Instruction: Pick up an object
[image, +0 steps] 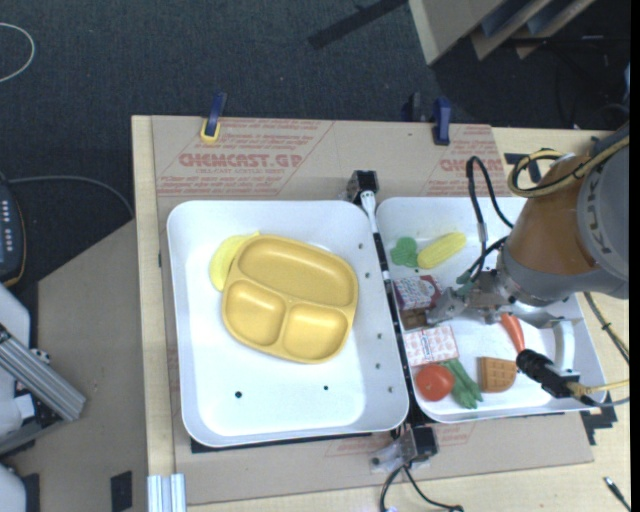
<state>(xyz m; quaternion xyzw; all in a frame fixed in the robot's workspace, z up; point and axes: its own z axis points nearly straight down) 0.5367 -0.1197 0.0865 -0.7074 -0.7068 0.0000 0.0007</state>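
The left bin (190, 300) carries a yellow tray (290, 298). In the right bin (400, 215) the toys crowd together: a packet (413, 292) and a card (431, 346) sit at nine and eight o'clock from the jaws (468, 303), a tomato (434, 381) at seven, corn (441, 249) at eleven. The packet lies nearest, just left of the tips. I cannot tell the jaws' state; nothing is seen pinched.
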